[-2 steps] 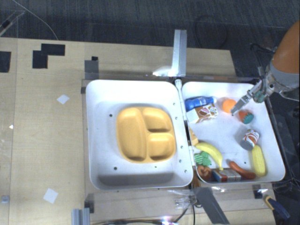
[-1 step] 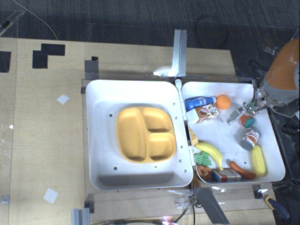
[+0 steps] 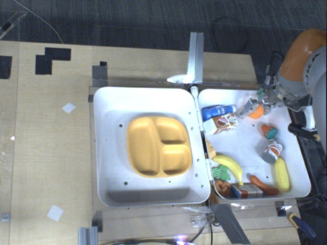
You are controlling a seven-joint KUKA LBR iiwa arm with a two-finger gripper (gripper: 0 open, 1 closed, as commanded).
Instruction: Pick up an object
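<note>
At the upper right of the frame the jaws (image 3: 254, 106), whose state I cannot tell, hang over a small orange piece (image 3: 256, 112) in the right bin (image 3: 301, 188); it looks light, smooth, best pinched across its middle.

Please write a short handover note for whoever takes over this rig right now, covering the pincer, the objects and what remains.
Pincer: low at the back of the right bin, beside a small orange piece; whether it grips anything cannot be told.
Right bin: blue bottle and small carton at back left, banana front left, corn cob and small can on the right.
Left bin: yellow divided tray.
Done: arm is positioned over the objects.
Left: nothing visibly lifted; a confirmed pick remains.
</note>
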